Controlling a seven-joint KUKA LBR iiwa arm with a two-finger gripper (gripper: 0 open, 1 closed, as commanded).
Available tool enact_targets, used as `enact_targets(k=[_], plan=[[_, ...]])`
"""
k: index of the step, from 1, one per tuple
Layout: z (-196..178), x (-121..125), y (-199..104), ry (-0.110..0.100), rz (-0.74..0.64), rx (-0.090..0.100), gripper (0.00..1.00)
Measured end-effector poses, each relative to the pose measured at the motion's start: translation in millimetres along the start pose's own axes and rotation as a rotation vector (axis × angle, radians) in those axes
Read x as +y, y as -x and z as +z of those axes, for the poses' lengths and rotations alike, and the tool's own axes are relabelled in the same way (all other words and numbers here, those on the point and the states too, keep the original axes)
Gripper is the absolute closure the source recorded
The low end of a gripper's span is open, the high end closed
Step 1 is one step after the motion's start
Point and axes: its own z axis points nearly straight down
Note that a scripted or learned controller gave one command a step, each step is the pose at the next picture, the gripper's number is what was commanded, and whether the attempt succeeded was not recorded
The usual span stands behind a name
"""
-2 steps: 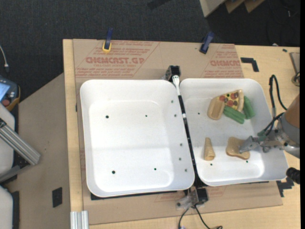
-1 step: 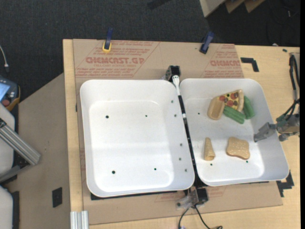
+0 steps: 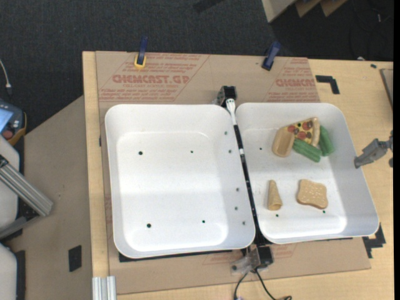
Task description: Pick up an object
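My two white bins sit side by side on the surface (image 3: 94, 186): the left bin (image 3: 172, 177) and the right bin (image 3: 350, 220). A printed cardboard sheet (image 3: 206, 74) lies beneath them, pinned by a yellow clamp (image 3: 141, 56) and a blue clamp (image 3: 271, 56).

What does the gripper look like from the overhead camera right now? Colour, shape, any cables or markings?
At the view's right edge, beside the right bin, the gripper shows as a small grey, angular metal piece with a darker tip. No cables or markings can be made out on it at this size.
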Motion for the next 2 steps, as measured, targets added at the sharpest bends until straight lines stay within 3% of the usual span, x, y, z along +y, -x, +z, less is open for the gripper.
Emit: enact_targets(k=[1,2], plan=[[163.6,50.9,-4.3,-0.020,-0.002,0.010,0.00],[9.5,28.9,0.8,0.004,0.002,-0.002,0.00]])
